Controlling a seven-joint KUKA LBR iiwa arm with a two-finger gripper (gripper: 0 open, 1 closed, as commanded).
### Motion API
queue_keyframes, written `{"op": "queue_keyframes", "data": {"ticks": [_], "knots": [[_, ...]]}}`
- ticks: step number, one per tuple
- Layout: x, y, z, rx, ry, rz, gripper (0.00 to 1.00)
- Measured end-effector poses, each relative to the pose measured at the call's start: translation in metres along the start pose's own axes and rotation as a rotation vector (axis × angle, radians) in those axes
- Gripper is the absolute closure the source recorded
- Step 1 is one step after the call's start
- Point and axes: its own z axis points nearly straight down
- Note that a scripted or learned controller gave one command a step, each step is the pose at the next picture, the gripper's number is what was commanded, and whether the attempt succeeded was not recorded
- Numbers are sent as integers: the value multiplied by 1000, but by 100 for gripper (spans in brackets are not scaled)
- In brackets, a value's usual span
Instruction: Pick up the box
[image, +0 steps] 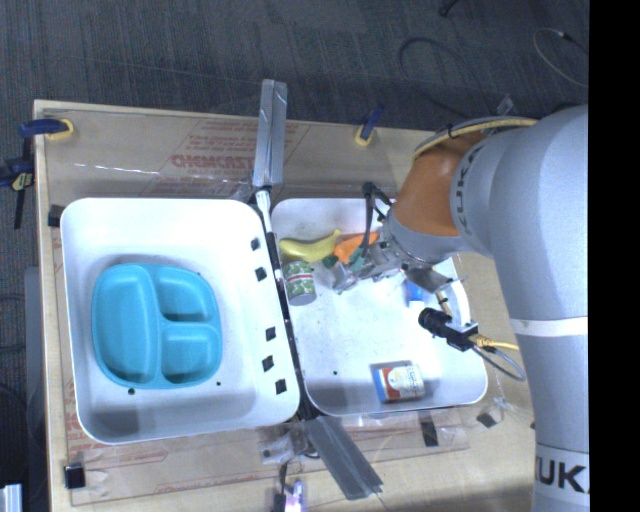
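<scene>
White right bin (455, 385) holds your box (398, 380) near its front edge, well apart from the gripper (358, 268), whose opening you cannot tell, beside the banana (308, 246).

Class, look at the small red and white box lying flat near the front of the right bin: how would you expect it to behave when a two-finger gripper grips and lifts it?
The box lies flat, so it probably won't roll or tip. It looks small, so it is likely light. Its faces look smooth and printed, so it might slip in a loose grip.
</scene>
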Motion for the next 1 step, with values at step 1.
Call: {"op": "queue_keyframes", "data": {"ticks": [1], "knots": [[-45,48,13,7,8,-66,100]]}}
